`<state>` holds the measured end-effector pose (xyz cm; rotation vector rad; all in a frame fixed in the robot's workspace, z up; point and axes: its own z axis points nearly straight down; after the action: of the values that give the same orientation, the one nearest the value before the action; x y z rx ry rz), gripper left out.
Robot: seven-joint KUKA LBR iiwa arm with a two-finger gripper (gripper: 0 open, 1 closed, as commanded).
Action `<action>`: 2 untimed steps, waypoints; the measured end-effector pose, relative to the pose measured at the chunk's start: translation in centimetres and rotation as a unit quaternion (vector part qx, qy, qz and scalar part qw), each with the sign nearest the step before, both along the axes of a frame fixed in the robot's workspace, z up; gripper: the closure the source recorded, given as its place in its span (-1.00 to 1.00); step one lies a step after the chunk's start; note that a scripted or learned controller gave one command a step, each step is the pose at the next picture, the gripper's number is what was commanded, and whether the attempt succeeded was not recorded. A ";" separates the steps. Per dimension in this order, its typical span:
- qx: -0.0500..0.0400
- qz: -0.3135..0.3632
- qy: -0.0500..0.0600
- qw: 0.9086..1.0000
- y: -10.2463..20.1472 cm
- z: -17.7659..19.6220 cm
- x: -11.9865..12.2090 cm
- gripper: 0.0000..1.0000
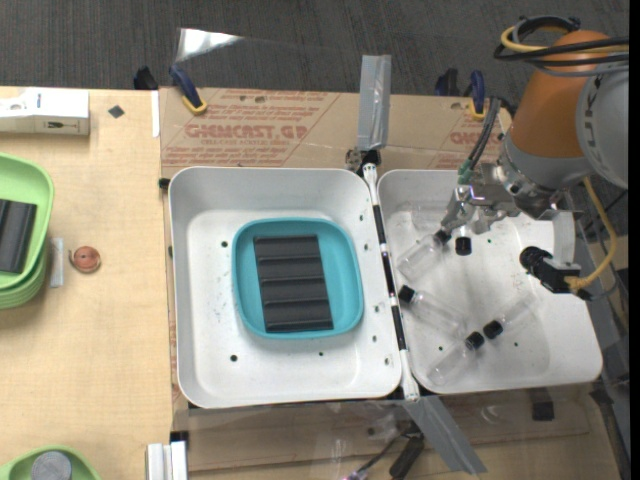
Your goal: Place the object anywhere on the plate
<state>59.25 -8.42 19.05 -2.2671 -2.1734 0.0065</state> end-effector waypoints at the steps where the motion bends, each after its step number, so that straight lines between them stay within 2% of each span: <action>1: 0.001 0.085 0.000 0.996 6.6 0.0 -1.2 1.00; 2: 0.001 0.194 0.000 0.981 11.0 0.0 -6.1 1.00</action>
<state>53.20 2.58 19.08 -1.8007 -2.5717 0.0039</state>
